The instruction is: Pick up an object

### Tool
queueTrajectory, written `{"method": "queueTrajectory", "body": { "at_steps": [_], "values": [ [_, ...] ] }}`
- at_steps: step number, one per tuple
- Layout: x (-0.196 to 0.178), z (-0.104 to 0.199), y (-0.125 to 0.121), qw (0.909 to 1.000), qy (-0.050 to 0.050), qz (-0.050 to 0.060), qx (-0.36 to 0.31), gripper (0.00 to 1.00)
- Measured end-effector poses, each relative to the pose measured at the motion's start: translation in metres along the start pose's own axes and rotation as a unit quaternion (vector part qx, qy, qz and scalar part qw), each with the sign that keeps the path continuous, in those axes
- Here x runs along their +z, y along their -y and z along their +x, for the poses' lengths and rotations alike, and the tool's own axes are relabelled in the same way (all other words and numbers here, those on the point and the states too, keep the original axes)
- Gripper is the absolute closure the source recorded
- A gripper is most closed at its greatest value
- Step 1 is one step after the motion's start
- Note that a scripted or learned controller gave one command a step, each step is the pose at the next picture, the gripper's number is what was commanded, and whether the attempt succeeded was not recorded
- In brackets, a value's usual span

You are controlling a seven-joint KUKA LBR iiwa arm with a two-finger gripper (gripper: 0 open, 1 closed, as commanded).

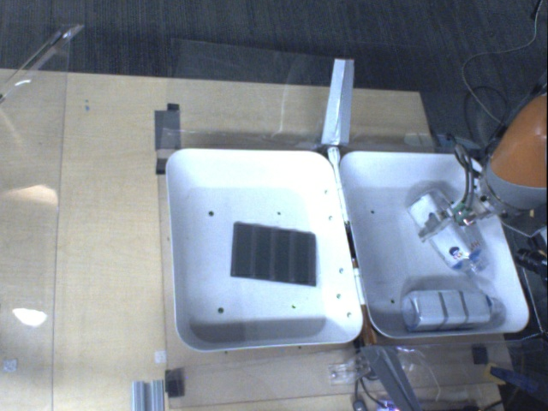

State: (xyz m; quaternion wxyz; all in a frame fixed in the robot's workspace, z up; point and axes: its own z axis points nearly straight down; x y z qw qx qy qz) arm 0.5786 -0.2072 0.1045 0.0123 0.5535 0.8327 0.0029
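1. Two shallow white bins are sitting side by side on a light wooden tabletop [94, 255], seen from above at a slant.
2. The left bin [193, 229] is holding a dark ribbed rectangular pad [274, 253], lying flat near its middle.
3. The right bin [377, 229] is holding two things: a grey ribbed block [449, 309] lying along its near wall, and a small clear plastic item with blue marks [460, 253] lying further back, towards the right wall.
4. The robot arm, with its orange band [522, 152] showing at the right edge, is reaching into the right bin from the right.
5. The gripper [441, 217] is hanging low over the right bin, just above and touching or almost touching the clear plastic item; contact is too blurred to judge.
6. Whether the gripper is released or clenched cannot be told, and nothing is visibly sitting between its tips.
7. The grey block is lying apart from the gripper.
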Motion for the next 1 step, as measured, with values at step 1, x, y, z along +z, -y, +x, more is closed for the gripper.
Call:
{"method": "queueTrajectory", "body": {
  "at_steps": [1],
  "values": [
    [0.0133,-0.0136,-0.0394,0.9961,-0.003,0.002,-0.088,0.00]
  ]
}}
